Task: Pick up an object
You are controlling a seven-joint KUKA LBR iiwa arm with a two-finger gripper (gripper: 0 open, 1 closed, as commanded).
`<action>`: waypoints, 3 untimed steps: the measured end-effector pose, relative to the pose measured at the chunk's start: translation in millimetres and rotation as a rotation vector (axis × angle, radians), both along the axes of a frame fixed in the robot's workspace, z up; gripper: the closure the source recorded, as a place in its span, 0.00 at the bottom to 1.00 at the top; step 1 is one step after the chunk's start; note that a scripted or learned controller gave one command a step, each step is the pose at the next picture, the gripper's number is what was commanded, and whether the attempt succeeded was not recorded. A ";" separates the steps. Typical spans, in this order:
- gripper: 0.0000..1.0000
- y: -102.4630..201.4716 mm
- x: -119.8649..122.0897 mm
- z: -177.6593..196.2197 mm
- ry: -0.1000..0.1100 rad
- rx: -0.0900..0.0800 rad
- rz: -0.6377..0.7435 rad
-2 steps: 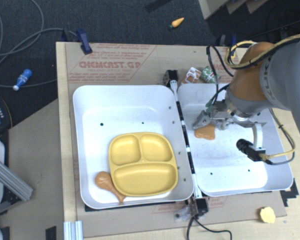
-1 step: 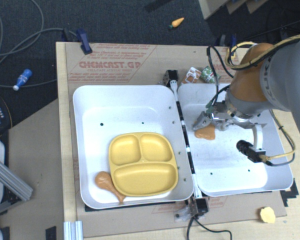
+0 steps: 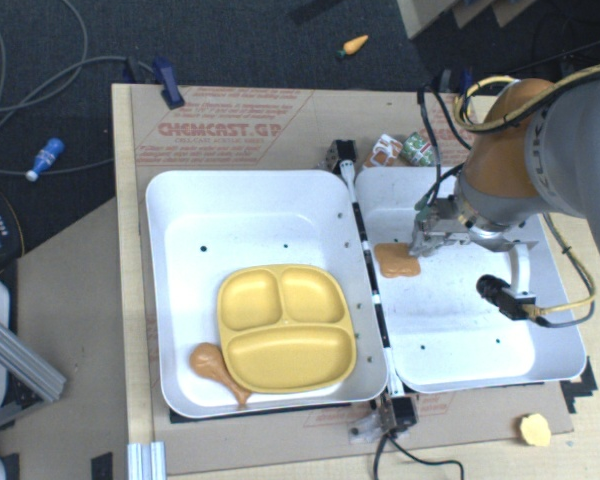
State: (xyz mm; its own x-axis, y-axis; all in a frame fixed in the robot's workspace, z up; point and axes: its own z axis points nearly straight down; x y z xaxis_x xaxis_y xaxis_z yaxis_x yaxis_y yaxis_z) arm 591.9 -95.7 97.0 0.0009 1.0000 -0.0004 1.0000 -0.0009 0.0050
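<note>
**Gripper low over brown piece at right bin's left wall**

The gripper [image 3: 420,243] sits low in the right bin [image 3: 500,368], close to its left wall, directly above a flat brown piece [image 3: 396,262] lying on the bin floor. Whether the jaws are spread or pressed together, I cannot tell. In the left bin [image 3: 180,218], a yellow divided plate [image 3: 284,326] rests toward the near edge, with an orange drumstick toy [image 3: 216,366] touching its near-left corner.

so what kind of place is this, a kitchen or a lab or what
Most likely a robotics lab or test cell, not a kitchen. A grey robot arm reaches over two white bins on a cardboard-covered bench, the food items look like toys, such as the yellow divided plate, and loose cables trail across the dark floor.
</note>
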 end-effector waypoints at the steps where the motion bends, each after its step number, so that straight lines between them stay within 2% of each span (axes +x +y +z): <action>1: 0.00 0.1 -0.3 -0.8 0.001 0.001 -0.001; 2: 0.00 -8.4 3.8 -12.8 0.005 0.001 0.001; 3: 0.00 5.6 27.6 -12.1 0.002 0.000 0.003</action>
